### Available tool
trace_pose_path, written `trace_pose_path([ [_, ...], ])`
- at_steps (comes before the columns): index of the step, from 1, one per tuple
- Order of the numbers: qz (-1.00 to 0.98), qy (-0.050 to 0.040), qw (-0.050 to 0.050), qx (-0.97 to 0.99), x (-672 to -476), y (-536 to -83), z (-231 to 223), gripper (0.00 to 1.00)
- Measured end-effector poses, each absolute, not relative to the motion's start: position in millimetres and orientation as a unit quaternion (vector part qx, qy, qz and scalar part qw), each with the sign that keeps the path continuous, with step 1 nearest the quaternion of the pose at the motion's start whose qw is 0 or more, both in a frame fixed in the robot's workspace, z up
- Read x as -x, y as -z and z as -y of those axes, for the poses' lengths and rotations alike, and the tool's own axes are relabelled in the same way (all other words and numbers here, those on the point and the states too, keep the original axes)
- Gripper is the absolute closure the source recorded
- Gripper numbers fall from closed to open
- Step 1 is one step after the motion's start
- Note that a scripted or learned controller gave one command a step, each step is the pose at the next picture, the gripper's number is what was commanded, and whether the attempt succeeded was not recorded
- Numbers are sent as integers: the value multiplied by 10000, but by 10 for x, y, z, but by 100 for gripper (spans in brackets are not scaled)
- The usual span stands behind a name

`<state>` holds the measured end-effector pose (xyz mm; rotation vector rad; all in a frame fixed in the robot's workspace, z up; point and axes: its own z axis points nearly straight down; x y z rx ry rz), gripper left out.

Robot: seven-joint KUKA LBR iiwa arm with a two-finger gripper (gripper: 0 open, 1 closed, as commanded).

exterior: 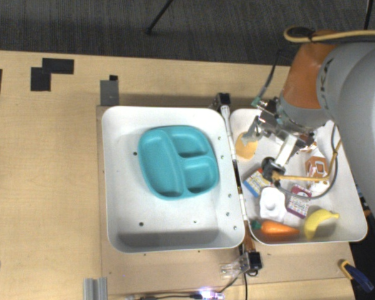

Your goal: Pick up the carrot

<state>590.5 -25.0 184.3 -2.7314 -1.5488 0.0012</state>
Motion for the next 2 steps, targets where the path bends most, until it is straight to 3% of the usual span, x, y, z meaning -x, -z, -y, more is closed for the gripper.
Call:
trace_pose_path([
  [2, 4933, -4, 8, 8699, -5905, -1843, 250, 0],
])
